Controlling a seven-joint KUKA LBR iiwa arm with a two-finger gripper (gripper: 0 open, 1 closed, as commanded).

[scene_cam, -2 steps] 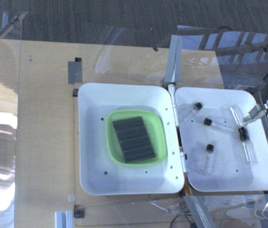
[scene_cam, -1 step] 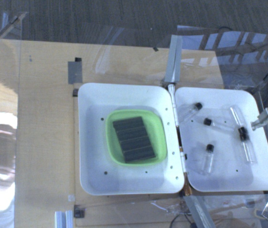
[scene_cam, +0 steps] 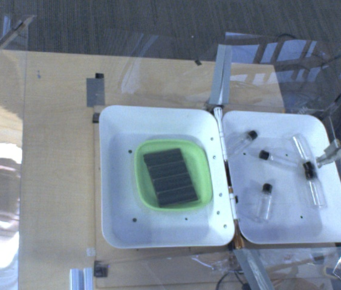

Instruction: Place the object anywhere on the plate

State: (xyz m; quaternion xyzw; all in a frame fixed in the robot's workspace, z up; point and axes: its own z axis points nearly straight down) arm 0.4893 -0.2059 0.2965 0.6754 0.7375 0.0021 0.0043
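A green square plate (scene_cam: pixel 140 162) lies in the middle of the left white bin (scene_cam: pixel 116 132). A dark grey ribbed rectangular block (scene_cam: pixel 170 177) rests flat on the plate, turned slightly off square. At the right edge of the view, over the right bin's right rim, a pale slanted part of my gripper (scene_cam: pixel 334 153) pokes in, far from the plate and just above a vial's black cap (scene_cam: pixel 308 170). Nothing can be seen held in it.
The right white bin (scene_cam: pixel 291 231) holds several clear vials with black caps, among them one at the upper left (scene_cam: pixel 246 139), one near the middle (scene_cam: pixel 272 156) and one lower down (scene_cam: pixel 265 203). A grey metal post (scene_cam: pixel 221 77) stands behind the seam between the bins.
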